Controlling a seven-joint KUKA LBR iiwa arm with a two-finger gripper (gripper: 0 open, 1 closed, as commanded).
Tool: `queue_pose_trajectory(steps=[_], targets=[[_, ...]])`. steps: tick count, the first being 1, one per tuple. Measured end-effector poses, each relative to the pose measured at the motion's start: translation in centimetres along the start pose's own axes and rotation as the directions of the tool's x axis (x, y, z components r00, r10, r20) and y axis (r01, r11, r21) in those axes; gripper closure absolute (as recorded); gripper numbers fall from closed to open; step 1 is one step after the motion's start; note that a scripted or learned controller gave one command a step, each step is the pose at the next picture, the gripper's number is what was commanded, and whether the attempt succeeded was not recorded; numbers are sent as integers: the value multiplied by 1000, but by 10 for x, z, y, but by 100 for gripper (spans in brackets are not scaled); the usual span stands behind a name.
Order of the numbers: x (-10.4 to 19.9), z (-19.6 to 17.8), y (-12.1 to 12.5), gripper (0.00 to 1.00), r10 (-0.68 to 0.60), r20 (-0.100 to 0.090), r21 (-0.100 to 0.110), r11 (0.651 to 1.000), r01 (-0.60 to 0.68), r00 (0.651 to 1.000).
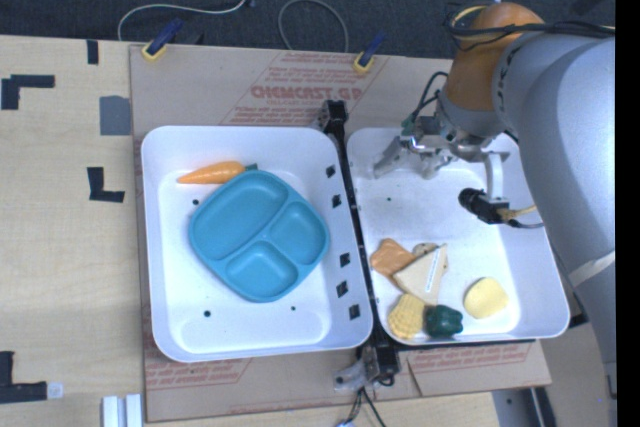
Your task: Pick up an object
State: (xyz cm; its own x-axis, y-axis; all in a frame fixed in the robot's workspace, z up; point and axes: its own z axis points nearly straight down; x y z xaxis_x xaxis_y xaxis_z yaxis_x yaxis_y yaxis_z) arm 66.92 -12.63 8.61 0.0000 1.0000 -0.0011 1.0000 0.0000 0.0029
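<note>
Camera view, and the candidates are all bunched at the 6 o'clock end of the right bin point(440, 215). A tan wedge point(389, 257) touches a pale sandwich slice point(427, 273) on its 4 o'clock side. Below them a ridged yellow piece point(405, 316) sits close to the near wall. A dark green lump point(443, 321) presses against that piece at 3 o'clock, and a pale yellow round piece point(485, 297) lies just beside the lump at 2 o'clock, with bare floor around it.

The gripper point(405, 165) hangs over the bin's 11 o'clock corner, well apart from the cluster. Its fingers are spread wide with nothing between them. From there to the food the white floor is bare, a clear lane running toward 6 o'clock. The grey arm point(565, 145) looms over the bin's 3 o'clock wall.

Across the dark seam at 9 o'clock, the left bin point(180, 300) holds a blue divided plate point(260, 233) lying flat near its middle. A carrot point(210, 173) lies just beside the plate's rim at 11 o'clock, near the far wall. Bare floor shows along this bin's 6 and 9 o'clock walls.

Both bins sit on a cardboard sheet point(300, 90), which is clipped along its 12 o'clock edge.
</note>
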Motion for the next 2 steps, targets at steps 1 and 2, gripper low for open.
queue_pose_trajectory(steps=[1, 2], targets=[[29, 0, -15, 0, -2, 2, 1, 1000, 2, 1000], [30, 1, -1, 0, -2, 1, 8, 1000, 2, 1000]])
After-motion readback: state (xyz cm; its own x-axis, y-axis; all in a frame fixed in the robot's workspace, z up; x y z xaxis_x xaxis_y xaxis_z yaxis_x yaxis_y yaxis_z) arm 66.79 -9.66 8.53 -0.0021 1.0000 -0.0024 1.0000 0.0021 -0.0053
